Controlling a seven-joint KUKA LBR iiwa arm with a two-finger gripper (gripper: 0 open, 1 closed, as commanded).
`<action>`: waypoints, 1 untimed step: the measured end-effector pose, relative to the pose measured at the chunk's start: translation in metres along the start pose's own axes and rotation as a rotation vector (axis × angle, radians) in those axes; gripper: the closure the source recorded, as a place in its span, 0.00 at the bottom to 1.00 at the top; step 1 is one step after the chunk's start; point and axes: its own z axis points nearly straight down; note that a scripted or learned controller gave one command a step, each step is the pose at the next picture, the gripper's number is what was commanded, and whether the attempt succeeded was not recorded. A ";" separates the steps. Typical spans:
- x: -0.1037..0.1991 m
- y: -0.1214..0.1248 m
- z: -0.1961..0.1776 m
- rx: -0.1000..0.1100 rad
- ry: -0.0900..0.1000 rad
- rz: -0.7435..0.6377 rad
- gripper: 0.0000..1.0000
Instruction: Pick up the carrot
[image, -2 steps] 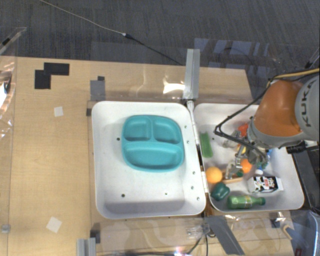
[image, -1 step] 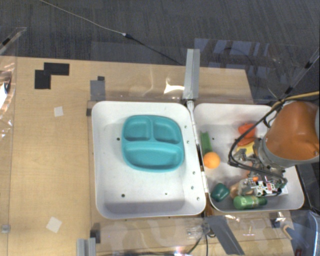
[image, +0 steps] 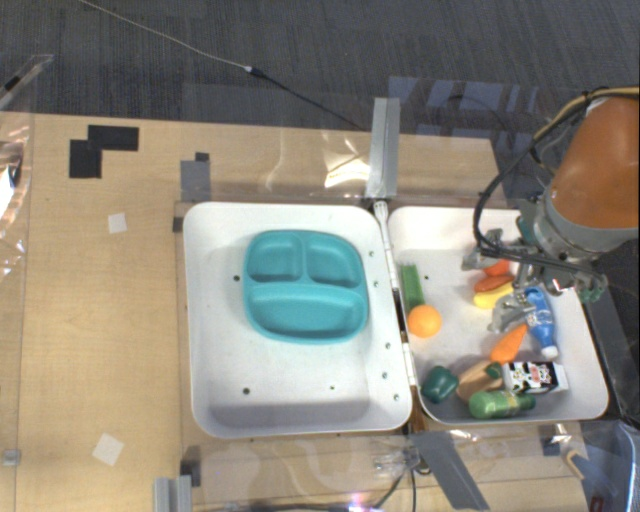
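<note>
A teal three-compartment plate (image: 303, 285) sits in the left bin (image: 215, 395). In the right bin (image: 440, 235), a matte green stick (image: 411, 285) and smooth orange ball (image: 424, 321) lie left of the gripper (image: 512, 310), whose metal fingers (image: 503, 316) look spread and empty. The tapered carrot (image: 508, 344) lies just below them, beside a blue bottle (image: 540, 322); a clean grasp likely means straddling its narrow width.

Right bin (image: 440, 232): far-left corner open for approach; near edge crowded, carrot (image: 508, 344) hemmed by blue bottle (image: 540, 322), printed carton (image: 533, 377) and green pepper (image: 498, 404).
</note>
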 end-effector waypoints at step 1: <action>-0.003 -0.030 0.142 -0.002 0.004 0.013 0.00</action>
